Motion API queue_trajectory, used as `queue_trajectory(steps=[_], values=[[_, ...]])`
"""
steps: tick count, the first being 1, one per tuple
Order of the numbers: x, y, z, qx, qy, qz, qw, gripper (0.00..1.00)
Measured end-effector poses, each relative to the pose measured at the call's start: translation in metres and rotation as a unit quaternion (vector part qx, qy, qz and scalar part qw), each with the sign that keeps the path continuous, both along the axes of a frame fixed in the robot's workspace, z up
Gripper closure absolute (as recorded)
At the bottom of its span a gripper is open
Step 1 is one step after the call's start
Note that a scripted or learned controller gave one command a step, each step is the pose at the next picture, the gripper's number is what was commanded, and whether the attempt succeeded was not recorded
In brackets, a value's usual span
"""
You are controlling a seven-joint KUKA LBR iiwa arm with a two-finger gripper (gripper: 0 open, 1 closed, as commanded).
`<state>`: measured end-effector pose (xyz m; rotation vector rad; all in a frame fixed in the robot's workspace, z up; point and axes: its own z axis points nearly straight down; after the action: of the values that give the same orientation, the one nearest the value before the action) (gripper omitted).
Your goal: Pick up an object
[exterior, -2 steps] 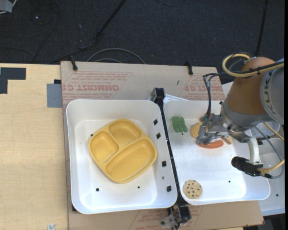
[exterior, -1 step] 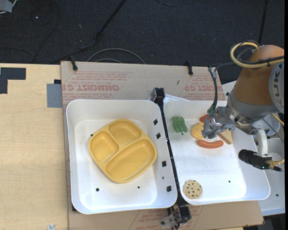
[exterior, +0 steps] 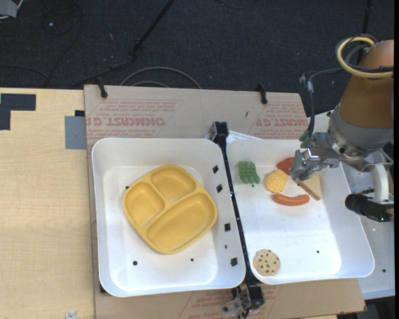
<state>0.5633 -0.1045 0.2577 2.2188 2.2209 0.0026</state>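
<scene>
My gripper [exterior: 304, 168] hangs low over the back right part of the right bin [exterior: 332, 244]. Just left of it lies a yellow corn-like piece [exterior: 276, 181], and below it a red-orange sausage [exterior: 291, 199]. A red piece [exterior: 285, 164] and a tan wedge [exterior: 312, 189] sit partly hidden under the gripper. A green toy vegetable [exterior: 249, 172] lies further left. A chocolate-chip cookie [exterior: 266, 262] rests near the bin's front left corner. I see nothing held between the fingers.
The left bin [exterior: 113, 258] holds a yellow divided plate [exterior: 169, 208]. A black divider [exterior: 229, 205] runs between the two bins. Cardboard lies under both bins, and a wooden bench top extends to the left.
</scene>
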Motion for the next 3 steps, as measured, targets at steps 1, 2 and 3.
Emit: queue_trajectory(steps=[1,2,3], values=[[-0.006,0.055,-0.001,0.0012,0.003,0.002,1.0,1.0],[0.006,0.103,-0.004,0.0006,0.003,0.001,1.0,1.0],[0.002,0.161,-0.006,0.001,0.003,0.002,1.0,1.0]])
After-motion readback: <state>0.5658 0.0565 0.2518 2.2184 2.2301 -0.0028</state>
